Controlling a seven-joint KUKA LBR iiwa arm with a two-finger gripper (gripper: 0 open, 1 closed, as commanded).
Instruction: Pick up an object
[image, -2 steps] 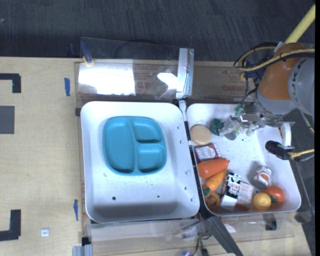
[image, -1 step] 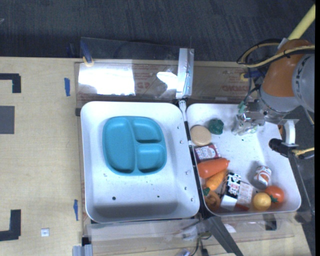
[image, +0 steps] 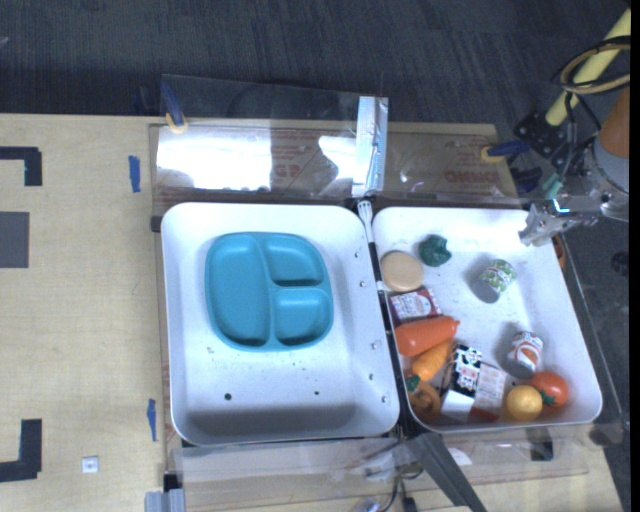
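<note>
My gripper (image: 545, 222) sits at the far right corner of the right bin (image: 580, 330), just at the rim, with cabling and the arm body behind it off the bench's right side. Finger position: I cannot tell from this angle whether they are spread or pressed together. Nothing is visible between them.

Left bin (image: 190, 380): one item — a blue divided tray (image: 268, 290), lying flat, set toward the bin's far half, three compartments facing up.

Right bin, candidates for pickup, all resting on the bin floor:
- A dark green lump (image: 434, 250) near the far edge, roughly mid-width.
- A tan round disc (image: 402, 270) just beside it, against the left wall.
- A small green-and-white can (image: 494, 277) on its side, closest to my gripper yet apart from it.
- A red-labelled packet (image: 413, 303) along the left wall, touching the disc's near side.
- An orange carrot-shaped piece (image: 426, 335) directly nearer than the packet, with a smaller orange piece (image: 432, 362) against it.
- A black-and-white carton (image: 466, 372) near the near edge, among the cluster.
- A red-and-white can (image: 526, 351) toward the right wall.
- A yellow lemon-like fruit (image: 523, 402) and a red tomato-like fruit (image: 551, 388), touching, in the near right corner.

A clear plastic sheet (image: 280, 150) lies along the far edge of both bins.
</note>
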